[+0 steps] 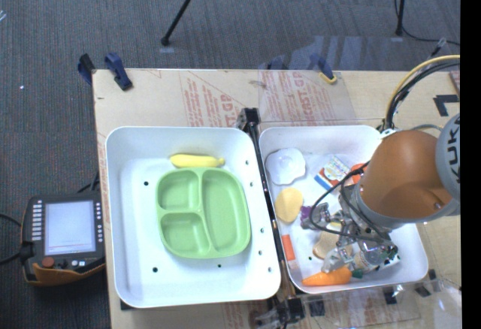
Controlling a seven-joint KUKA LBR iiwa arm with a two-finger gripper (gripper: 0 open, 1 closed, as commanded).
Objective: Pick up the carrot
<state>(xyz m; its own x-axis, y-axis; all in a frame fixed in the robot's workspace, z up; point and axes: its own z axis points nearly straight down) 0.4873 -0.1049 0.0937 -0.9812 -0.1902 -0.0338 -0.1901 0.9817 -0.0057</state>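
Note:
The orange carrot [328, 278] lies along the front wall of the right bin [353, 132], near its front middle. My gripper [355, 250] hangs low in that bin just above and to the right of the carrot, under the orange band of the arm [402, 177]. The gripper's tip is close to the carrot's thick end, and cables and the wrist cover much of it.
The right bin also holds a white lid-like item [285, 164], a yellow potato-like piece [288, 204], a colourful packet [336, 168] and a small orange stick [288, 247]. The left bin [128, 170] holds a green divided plate [203, 212] and a banana [197, 161].

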